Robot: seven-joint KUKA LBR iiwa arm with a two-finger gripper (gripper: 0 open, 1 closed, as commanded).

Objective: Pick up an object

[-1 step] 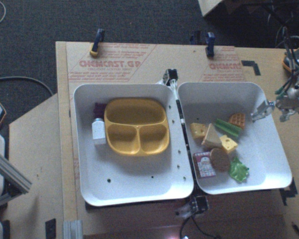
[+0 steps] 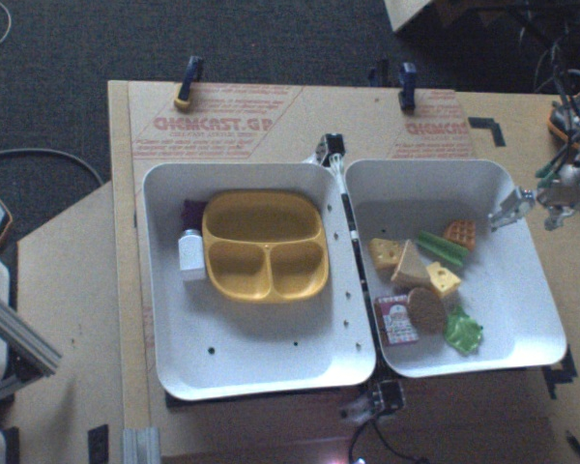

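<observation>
Grey two-finger gripper [image 2: 510,211], finger state indiscernible, at right white bin [image 2: 536,288] rim: you should descend squarely over orange waffle-patterned piece [image 2: 460,233].

The two bins [image 2: 174,346] are looking like smooth white plastic, the divided yellow tray [image 2: 264,245] is showing a soft plastic sheen, and the bench [image 2: 126,153] is reading as matt printed board

The gripper [image 2: 522,209] is pale grey metal, with slim, angular fingers that look bare and slightly shiny. At 3 o'clock from them sits a blockier grey wrist body [image 2: 567,191], with thin dark cables around it.
</observation>
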